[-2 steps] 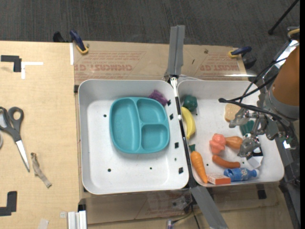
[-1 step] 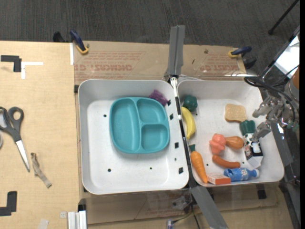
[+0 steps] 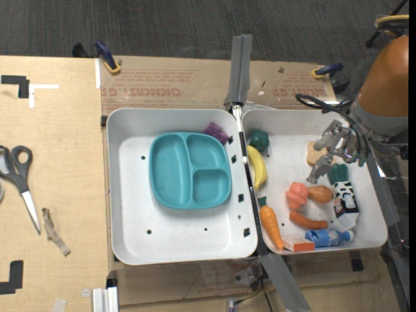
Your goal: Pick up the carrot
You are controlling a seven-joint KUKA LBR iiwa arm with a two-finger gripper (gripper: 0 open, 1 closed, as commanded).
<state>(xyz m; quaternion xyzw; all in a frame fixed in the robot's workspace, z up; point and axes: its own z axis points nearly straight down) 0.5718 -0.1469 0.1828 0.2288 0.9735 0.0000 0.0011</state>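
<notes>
Carrot (image 3: pixel 270 226): lies lengthwise along the left wall of the right bin (image 3: pixel 372 238), tip toward the near corner, just below the banana (image 3: pixel 257 166). Gripper (image 3: pixel 326 156): hangs over the bin's far right side, well apart from the carrot (jaw state cannot be told). Teal divided plate (image 3: pixel 190 170): left bin (image 3: pixel 123 194). Judgement: approach not begun; the wall crowds one side of the grasp.

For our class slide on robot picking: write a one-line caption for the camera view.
The gripper hovers over the right bin, away from the carrot lying along its left wall.
</notes>
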